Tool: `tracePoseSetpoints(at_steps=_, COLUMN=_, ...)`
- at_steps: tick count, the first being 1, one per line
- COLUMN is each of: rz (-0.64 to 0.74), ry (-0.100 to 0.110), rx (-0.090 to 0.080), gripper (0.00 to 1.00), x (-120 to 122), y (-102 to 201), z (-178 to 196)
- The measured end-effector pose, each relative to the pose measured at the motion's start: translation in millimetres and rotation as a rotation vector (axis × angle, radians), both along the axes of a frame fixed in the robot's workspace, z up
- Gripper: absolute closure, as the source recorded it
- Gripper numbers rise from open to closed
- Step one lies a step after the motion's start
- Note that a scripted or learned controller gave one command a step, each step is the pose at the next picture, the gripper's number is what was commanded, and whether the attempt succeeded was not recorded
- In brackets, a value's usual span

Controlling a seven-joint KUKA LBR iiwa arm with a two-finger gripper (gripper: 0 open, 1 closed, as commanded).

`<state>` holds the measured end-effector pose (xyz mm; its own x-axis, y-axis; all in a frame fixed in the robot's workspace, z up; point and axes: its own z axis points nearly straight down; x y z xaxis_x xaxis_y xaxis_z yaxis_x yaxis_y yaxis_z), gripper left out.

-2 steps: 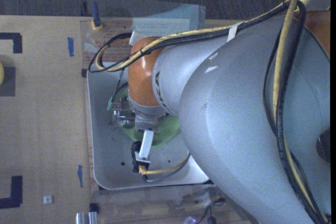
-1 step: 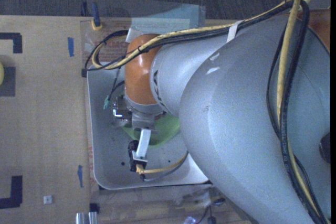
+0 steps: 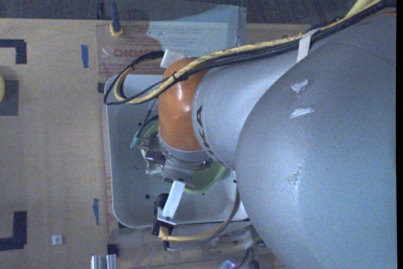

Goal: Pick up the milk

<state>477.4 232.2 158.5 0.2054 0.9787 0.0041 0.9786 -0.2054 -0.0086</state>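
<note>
Arm [image 3: 302, 135] reaching in over white bin [image 3: 126, 154] on desk [image 3: 50, 135], blocking most of bin's inside. Claw hiding under wrist; its state impossible to tell. Milk not made out; likely lying beneath arm, so direction from claw unclear. Green-rimmed thing [image 3: 211, 181] peeking out under wrist, inside bin, near bin's lower edge. Cables [image 3: 189, 66] looping over bin's upper edge.

Dim, bluish cast; soft focus throughout; faint glare on arm [image 3: 315, 135] casing.
</note>
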Motion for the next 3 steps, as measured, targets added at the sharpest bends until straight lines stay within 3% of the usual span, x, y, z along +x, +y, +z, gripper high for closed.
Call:
tracePoseSetpoints(at_steps=1, rz=0.073, ry=-0.014, rx=-0.001, gripper=1.00, x=5.1, y=-99.5, z=99.7)
tracePoseSetpoints(at_steps=2, rz=-0.354, ry=0.001, rx=-0.016, gripper=1.00, x=15.4, y=-81.5, z=238.5)
tracePoseSetpoints(at_steps=3, rz=-0.451, ry=0.003, rx=-0.016, gripper=1.00, x=99.2, y=-72.2, z=270.4)
